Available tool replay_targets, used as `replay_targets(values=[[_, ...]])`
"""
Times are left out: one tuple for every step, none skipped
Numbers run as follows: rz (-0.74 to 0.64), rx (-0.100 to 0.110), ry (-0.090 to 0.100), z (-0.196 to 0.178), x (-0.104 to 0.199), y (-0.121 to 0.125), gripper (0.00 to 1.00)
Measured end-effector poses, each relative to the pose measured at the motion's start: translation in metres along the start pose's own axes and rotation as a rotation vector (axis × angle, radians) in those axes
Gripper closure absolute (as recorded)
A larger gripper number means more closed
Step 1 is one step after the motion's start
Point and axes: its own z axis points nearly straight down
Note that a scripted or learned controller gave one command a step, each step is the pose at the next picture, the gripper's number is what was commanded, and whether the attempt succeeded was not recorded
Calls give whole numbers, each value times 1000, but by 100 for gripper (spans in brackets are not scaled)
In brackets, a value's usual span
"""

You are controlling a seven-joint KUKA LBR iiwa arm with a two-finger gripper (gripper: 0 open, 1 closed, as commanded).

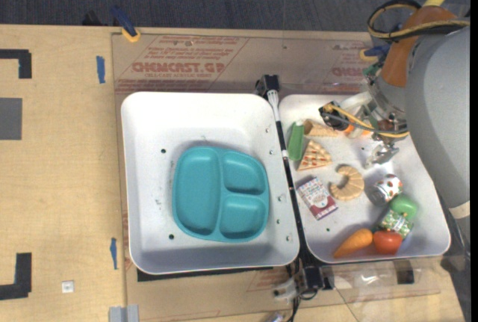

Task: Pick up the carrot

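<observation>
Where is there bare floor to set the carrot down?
Left bin: bare floor rings the teal tray, widest above it. Right bin is crowded; the carrot sits beside the tomato by its near wall.

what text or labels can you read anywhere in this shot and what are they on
"CHEMCAST GP" in red, on the brown protective sheet behind the left bin.
Smaller red lines above and below it on that sheet: too blurred to read.
Red print on the same sheet behind the right bin: blurred, unreadable.
Small printed packet in the right bin: too small to read.
Green bottle: label unreadable.
</observation>
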Motion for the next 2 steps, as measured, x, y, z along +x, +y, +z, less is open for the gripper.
replay_targets(values=[[16, 6, 28, 1, -21, 58, 0], [-136, -12, 33, 1, -32, 29, 0]])
